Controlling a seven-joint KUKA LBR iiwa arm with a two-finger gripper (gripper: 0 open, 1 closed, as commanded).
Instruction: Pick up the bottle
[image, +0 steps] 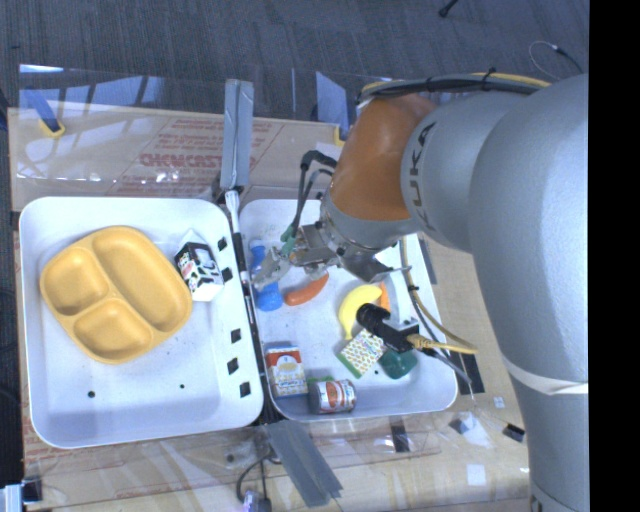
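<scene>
A blue bottle (265, 285) lies against the left wall of the right bin (440, 395), near the divider. My gripper (283, 256) hangs low over the bin's upper left part, just above and right of the bottle's upper end. It partly covers that end, and I cannot tell whether it touches the bottle. A dark green bottle with a black cap (392, 352) lies at the right side of the same bin, under the arm's cable.
The right bin also holds an orange sausage-shaped toy (307, 290), a banana (356, 305), a patterned card (360, 352), a small carton (286, 370) and a can (332, 395). In the left bin (120, 410) are a yellow divided plate (113, 292) and a small printed box (200, 268).
</scene>
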